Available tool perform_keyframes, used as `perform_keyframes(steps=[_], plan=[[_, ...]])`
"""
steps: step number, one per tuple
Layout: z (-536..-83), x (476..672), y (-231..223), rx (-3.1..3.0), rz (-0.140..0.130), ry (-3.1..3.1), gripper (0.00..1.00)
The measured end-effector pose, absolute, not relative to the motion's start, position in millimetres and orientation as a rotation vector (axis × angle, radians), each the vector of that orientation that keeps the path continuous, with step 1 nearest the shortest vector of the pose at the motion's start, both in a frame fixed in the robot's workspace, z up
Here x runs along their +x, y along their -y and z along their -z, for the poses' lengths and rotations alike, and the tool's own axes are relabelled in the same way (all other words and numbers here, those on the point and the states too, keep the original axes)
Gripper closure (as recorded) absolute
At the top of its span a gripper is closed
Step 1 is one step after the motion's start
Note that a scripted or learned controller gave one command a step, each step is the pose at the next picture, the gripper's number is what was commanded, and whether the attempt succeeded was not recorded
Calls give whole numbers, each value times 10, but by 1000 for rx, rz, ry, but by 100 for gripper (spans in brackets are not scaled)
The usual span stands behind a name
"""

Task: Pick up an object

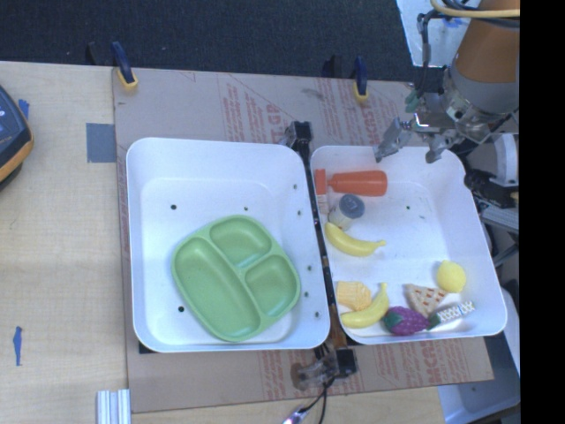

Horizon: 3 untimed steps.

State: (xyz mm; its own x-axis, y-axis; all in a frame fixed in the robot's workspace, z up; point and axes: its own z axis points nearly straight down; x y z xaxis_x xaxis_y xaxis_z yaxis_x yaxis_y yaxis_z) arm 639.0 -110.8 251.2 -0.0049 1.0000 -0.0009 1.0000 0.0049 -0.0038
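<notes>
1. Hanging above the far right corner of the right bin point(481, 237), the gripper point(408, 151) sits at the end of the grey arm point(481, 78) with its orange band; its jaws are spread apart with nothing between them, one finger tip over the bin's far rim, the other near its right corner.
2. Right bin contents, far to near: an orange carrot-shaped toy point(351, 182) lies flat along the far left, and it is the item nearest the jaws, though apart from them.
3. Just in front of the carrot, a small grey round object point(350, 207) rests by the left wall.
4. A yellow banana point(353, 241) lies just in front of that, curved, near the left wall.
5. Near edge cluster: an orange-yellow piece point(353, 294), a second banana point(366, 312) touching it, a purple grape bunch point(406, 321), a pizza-slice-like wedge point(424, 299), and a white strip-shaped item point(455, 314) beside the grapes.
6. A yellow lemon point(451, 276) sits toward the right wall, close to the wedge.
7. Left bin point(141, 166): holds a green divided plate point(234, 276) with three compartments, lying flat toward the near side.
8. Both bins sit side by side on brown cardboard point(229, 104) laid over the wooden tabletop point(53, 263); blue clamps point(124, 64) grip the cardboard's far edge.
</notes>
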Motion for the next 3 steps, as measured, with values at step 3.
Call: perform_keyframes(steps=[3], plan=[[-891,6519,1218,-2205,-25,2218,0]])
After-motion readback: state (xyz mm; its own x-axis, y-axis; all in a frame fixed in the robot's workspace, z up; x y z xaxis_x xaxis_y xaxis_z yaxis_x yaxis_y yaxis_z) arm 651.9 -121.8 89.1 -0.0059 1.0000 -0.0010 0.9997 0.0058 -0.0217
